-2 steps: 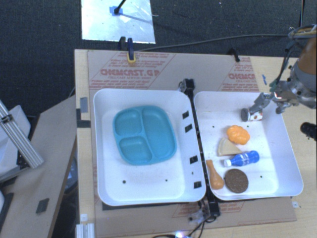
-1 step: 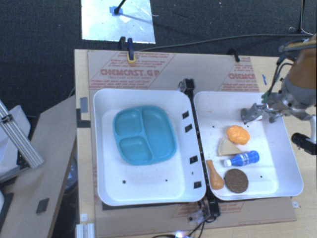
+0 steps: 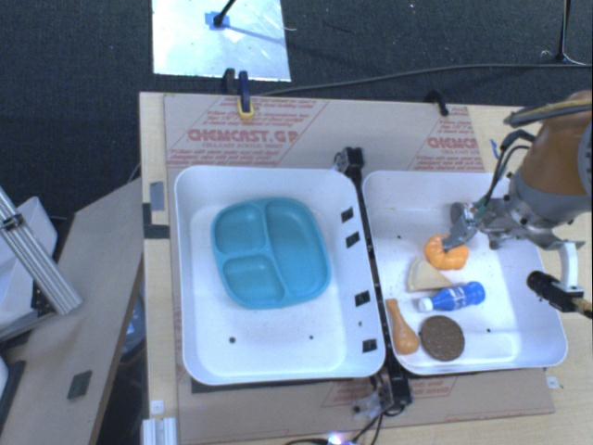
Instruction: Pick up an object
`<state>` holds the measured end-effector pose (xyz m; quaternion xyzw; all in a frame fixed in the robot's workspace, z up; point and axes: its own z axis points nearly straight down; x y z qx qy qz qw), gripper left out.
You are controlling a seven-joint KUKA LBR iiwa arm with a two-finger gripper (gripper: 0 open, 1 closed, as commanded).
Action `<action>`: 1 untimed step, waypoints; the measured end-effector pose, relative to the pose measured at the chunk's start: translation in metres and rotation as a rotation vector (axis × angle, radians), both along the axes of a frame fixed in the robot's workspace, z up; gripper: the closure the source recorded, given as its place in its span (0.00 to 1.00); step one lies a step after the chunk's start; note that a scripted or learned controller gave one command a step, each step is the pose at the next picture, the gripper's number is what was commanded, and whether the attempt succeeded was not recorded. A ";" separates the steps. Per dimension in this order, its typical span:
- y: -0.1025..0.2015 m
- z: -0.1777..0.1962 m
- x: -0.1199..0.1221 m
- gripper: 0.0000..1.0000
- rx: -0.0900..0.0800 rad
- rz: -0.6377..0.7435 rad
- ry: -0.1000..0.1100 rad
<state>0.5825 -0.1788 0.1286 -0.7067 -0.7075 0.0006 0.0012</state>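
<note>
The right bin holds several small objects. An orange curved toy lies near its middle. Just below it sit a pale yellow wedge and a blue bottle lying on its side. A brown round disc and an orange club-shaped piece rest near the front left corner. My gripper reaches in from the right, tilted down, with its tip at the top edge of the orange curved toy. Whether it grips the toy is not visible.
The left bin holds a blue divided plate. A black hinge strip runs between the two bins. The arm's orange band and grey wrist hang over the right bin's far right side. A black part juts over its right rim.
</note>
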 end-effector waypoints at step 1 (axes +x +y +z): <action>-0.001 0.015 0.002 1.00 -0.002 0.001 -0.008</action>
